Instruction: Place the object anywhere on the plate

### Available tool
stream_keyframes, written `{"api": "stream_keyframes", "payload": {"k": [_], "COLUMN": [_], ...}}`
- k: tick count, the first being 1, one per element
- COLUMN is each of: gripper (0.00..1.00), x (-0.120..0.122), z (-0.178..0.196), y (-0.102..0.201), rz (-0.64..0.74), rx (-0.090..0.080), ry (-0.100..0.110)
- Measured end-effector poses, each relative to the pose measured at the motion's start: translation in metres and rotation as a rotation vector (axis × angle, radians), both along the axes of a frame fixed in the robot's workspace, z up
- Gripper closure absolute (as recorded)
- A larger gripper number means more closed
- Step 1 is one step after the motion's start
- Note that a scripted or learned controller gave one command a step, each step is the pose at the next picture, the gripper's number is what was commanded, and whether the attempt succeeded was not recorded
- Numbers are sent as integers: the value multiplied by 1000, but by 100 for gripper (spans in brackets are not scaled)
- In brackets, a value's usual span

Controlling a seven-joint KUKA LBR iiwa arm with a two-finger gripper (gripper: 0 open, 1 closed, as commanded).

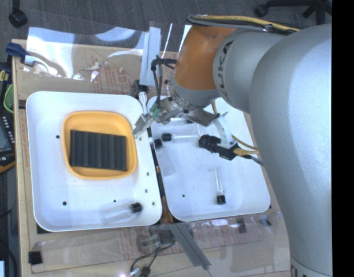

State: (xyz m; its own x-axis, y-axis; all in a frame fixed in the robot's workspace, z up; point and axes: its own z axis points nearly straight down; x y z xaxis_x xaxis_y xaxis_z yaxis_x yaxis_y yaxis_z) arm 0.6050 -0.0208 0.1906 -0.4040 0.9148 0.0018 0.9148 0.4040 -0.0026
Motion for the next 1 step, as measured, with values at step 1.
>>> {"api": "stream_keyframes", "payload": {"k": [1], "gripper": [0], "x": [22], "z": [21], "y": [-49], "rz": [104], "rx": [0], "ry": [-2]}}
